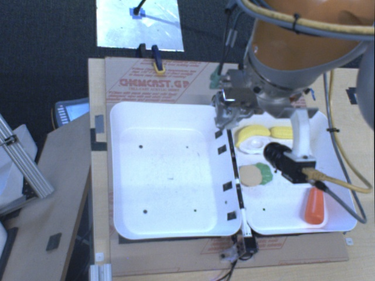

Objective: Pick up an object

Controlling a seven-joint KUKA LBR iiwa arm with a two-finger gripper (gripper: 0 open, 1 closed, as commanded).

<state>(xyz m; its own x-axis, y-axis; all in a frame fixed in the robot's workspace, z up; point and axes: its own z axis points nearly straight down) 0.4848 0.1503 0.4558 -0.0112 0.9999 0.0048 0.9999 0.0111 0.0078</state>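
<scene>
Right bin [345, 215], shallow glossy white plastic: smooth orange carrot-shaped piece [314, 205] near its front corner; yellow banana-shaped toy [254, 134] and tan-and-green disc [255, 174] beside its left wall. Gripper [225, 117] above that wall; grip state indiscernible.

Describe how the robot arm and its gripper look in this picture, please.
The large rounded arm has a glossy orange band above a grey wrist section. Yellowish and grey cables run along it. Below sits a metallic grey gripper with small green parts. A white bracket holds a black cylindrical unit with a yellow cable.
</scene>
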